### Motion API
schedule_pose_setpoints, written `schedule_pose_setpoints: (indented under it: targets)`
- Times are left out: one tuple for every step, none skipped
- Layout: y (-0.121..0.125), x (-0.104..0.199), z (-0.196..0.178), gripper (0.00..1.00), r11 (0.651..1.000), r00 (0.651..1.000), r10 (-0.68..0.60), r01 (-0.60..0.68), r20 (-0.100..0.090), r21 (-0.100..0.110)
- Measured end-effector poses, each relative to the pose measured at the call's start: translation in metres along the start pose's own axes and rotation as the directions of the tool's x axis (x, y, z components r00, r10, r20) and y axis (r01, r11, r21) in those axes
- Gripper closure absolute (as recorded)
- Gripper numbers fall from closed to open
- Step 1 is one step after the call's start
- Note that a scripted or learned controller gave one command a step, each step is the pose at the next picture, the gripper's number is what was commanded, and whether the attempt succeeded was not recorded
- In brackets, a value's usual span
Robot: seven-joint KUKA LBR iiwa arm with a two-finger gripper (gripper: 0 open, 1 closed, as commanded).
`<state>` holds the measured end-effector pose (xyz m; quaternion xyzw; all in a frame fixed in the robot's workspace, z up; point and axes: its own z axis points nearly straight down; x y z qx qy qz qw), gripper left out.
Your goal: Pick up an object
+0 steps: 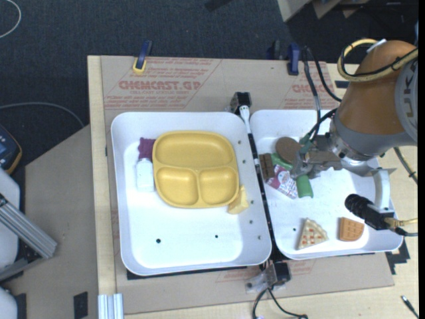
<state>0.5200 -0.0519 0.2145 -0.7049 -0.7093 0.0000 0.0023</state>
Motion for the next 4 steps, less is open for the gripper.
schedule_pose_setpoints:
  targets:
    - [0.008,0.015,-0.02,1.0,1.0,1.0,0.003,-0.003,0.004,-0.008]
    - [-0.002,0.018,-0.005,1.0,1.0,1.0,0.006,-0.006,0.002,0.001]
    - [0.002,0.0,-0.01,1.0,1.0,1.0,0.007,-0.007,0.005,-0.006]
    - [0.001,0.01,0.0,1.0,1.0,1.0,0.005,-0.005,0.002,0.0]
